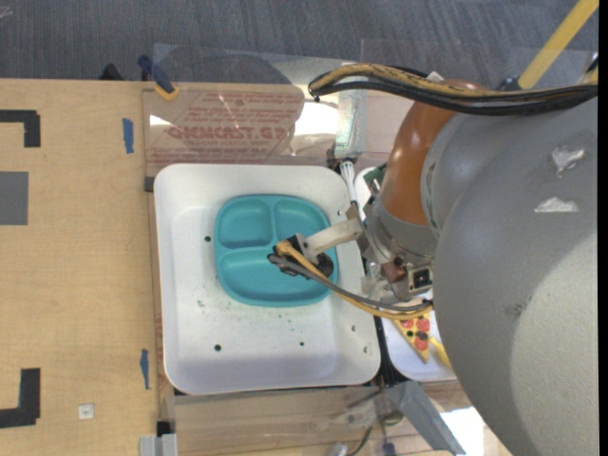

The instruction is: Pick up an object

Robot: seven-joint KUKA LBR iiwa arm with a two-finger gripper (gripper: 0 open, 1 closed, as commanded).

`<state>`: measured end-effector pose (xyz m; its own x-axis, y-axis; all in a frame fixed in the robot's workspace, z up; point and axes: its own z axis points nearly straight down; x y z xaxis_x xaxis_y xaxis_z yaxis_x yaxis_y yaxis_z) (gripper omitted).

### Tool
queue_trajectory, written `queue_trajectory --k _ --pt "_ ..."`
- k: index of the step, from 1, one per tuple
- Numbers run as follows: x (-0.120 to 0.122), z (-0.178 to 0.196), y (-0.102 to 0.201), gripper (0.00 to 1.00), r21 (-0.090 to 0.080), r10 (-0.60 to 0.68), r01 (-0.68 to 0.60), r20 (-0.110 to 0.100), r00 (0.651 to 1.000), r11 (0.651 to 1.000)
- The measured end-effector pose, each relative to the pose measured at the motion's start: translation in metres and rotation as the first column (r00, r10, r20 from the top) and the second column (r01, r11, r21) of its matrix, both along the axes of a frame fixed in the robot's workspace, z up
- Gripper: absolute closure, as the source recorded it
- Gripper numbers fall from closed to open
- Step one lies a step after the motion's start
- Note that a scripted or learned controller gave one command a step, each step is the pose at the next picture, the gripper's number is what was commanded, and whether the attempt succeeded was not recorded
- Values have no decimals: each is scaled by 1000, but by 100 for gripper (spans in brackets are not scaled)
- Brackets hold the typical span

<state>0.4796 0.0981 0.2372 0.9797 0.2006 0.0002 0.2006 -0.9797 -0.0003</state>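
A teal divided plate lies in the left white bin, slightly above the bin's middle. My gripper hangs below the orange-banded wrist, over the strip where the two bins meet and just right of the plate's right edge. The wrist and cables hide what is under the gripper. A small object with red dots and a yellow part peeks out from under the arm in the right bin.
The grey arm covers nearly all of the right bin. A clear plastic sheet lies behind the left bin. Bare wooden bench with black markings stretches to the left.
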Motion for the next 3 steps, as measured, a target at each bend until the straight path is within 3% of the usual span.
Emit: queue_trajectory --k 1,2,3 --pt "-1 -26 53 100 2 315 -315 -7 949 949" --pt "-1 -54 97 100 0 -1 1 -2 1000 1000" --pt "0 51 129 100 6 2 -2 7 1000 1000"
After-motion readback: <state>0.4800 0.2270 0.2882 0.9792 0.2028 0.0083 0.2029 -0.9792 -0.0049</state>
